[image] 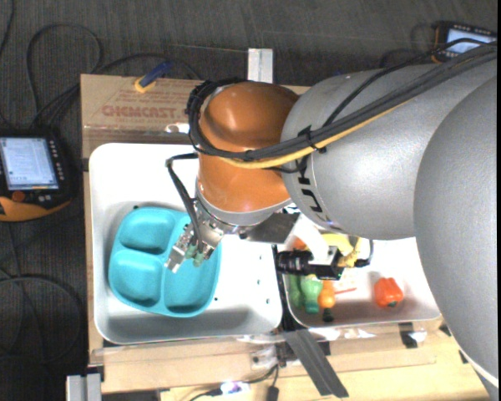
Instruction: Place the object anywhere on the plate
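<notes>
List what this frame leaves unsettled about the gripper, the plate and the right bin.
- Gripper over the turquoise plate: too small and blurred to tell whether it carries anything.
- Plate's right rim: partly covered by the gripper.
- Right bin: the arm covers most of it; an orange item and green items show.

A dark grey carpet floor (108,7) fills the top and left of the frame, crossed by thin black cables (33,65). At the left edge a handheld control pendant (23,174) lies on the floor, its screen lit pale. A brown cardboard sheet (125,107) with red lettering sits at the upper middle, a blue clip (150,75) at its top edge. Along the bottom runs the light wooden desk (184,362) edge. Lighting is even and soft.
</notes>
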